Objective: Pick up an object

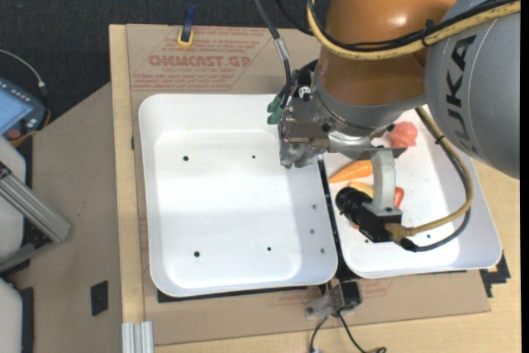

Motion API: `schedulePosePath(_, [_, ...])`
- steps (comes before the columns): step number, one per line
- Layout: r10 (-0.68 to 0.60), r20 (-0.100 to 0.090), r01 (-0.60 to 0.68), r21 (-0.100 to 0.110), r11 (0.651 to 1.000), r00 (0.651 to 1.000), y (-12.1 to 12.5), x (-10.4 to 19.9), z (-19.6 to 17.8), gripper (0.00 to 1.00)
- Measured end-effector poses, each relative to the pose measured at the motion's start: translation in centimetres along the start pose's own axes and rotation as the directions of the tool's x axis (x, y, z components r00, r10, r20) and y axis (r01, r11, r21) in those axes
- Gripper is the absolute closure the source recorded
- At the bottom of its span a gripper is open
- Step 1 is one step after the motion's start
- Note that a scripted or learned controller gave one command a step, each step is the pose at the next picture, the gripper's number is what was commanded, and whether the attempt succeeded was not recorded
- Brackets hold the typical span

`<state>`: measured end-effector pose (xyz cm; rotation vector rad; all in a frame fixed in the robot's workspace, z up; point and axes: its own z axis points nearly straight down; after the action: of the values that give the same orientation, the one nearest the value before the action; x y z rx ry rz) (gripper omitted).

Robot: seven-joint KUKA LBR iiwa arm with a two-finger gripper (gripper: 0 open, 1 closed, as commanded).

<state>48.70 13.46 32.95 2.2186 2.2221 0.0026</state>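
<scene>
Beside the gripper (294,146), right-bin carrot (351,171), apart from it.

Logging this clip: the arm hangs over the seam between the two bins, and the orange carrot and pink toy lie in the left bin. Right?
Not quite. The camera view shows the carrot and the pink toy lying in the right bin, not the left bin. The arm does hang over the seam between the two bins.
</scene>
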Motion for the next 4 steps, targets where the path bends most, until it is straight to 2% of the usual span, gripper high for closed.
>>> schedulePosePath(1, [-0.001, -0.002, 0.001, -0.004, 1.000, 1.000, -0.7, 2.0, -8.3, 1.00])
schedulePosePath(2, [-0.002, 0.002, 0.002, 0.010, 1.000, 1.000, 2.1, 6.1, -0.2, 1.00])
schedulePosePath(3, [0.001, 0.000, -0.001, 0.004, 1.000, 1.000, 2.0, 5.9, -0.7, 0.00])
schedulePosePath(4, [0.003, 0.000, -0.003, 0.002, 1.000, 1.000, 8.1, 6.6, 11.2, 0.00])
